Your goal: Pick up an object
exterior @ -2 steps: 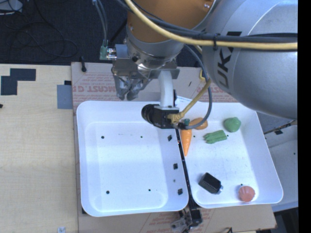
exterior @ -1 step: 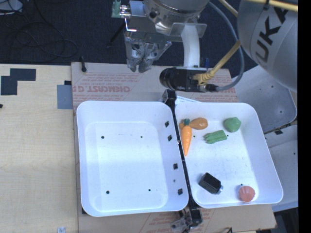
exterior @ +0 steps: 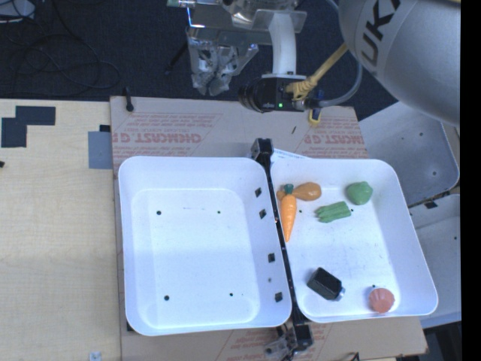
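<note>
The right bin (exterior: 409, 224) holds several objects. An orange carrot (exterior: 287, 216) lies along its left wall, and an orange rounded piece (exterior: 308, 192) touches the carrot's top. To the right are a green oblong vegetable (exterior: 333, 212) and a green rounded piece (exterior: 359, 192). A black block (exterior: 325, 283) and a pinkish-red ball (exterior: 381, 299) sit near the front edge. My gripper (exterior: 218, 70) hangs high beyond the back of the bins, above the cardboard, far from all the objects. Nothing is visibly held in it.
The left bin (exterior: 135, 201) stands beside the right one, with a black divider clip strip (exterior: 272, 216) between them. Cardboard (exterior: 173, 130) lies under both bins. The arm's grey body (exterior: 406, 36) fills the upper right. Cables run across the dark floor at the back.
</note>
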Available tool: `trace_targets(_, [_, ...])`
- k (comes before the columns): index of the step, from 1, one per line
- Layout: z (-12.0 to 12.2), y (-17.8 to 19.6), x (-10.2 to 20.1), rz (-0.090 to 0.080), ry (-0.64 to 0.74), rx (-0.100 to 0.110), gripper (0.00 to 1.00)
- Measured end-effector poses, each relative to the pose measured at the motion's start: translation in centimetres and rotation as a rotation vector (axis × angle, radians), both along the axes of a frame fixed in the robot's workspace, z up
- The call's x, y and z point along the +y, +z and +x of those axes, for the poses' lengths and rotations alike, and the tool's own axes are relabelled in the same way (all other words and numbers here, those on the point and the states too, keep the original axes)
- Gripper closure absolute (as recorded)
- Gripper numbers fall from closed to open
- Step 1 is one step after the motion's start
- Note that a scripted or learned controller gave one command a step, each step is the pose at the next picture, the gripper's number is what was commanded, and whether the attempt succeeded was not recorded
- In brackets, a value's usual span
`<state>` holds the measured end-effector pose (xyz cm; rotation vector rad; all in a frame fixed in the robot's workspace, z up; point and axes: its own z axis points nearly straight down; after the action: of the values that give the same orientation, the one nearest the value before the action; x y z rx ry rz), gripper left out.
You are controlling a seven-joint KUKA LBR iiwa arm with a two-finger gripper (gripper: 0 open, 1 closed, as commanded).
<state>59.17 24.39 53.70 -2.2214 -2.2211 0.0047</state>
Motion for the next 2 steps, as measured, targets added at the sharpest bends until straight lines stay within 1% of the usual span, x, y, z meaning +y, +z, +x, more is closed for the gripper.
trace_targets(1, [3.7,0.0,0.0,0.000,-0.001,0.000,1.00])
trace_targets(2, [5.3,0.0,0.0,0.000,-0.001,0.000,1.00])
